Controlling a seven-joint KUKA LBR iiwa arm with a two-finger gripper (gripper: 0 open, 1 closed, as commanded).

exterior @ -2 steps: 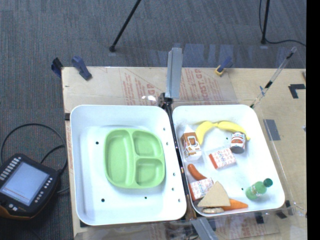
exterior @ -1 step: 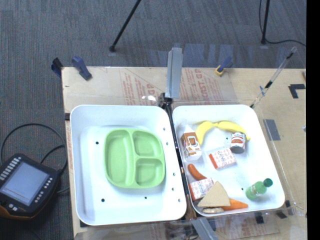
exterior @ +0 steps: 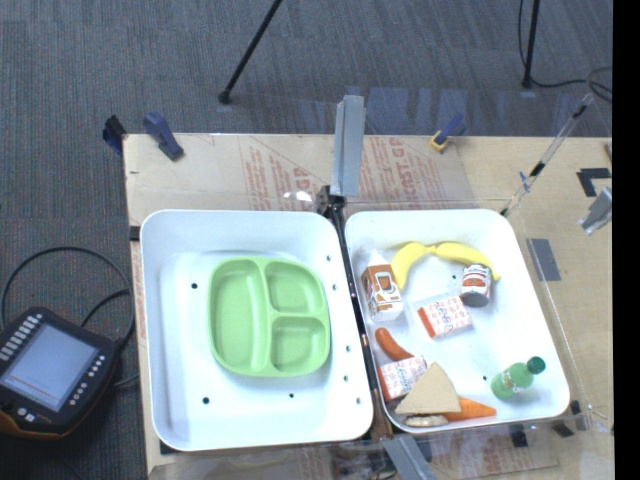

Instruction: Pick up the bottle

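Gripper state cannot be told from this view, whether apart or together, so the step in hand is judged to be the very start: the reach toward the bottle has not yet closed on anything. The bottle is green and lies on its side in the right bin, in the near corner on the side from which the arm enters, so it should be among the first things the gripper meets coming in. Its cap points toward the arm's side and slightly away from the bin's front edge, so the long axis runs on a diagonal. The next move likely calls for coming down over the body with the jaws set across that diagonal, clear of the carrot and sandwich just beyond it.
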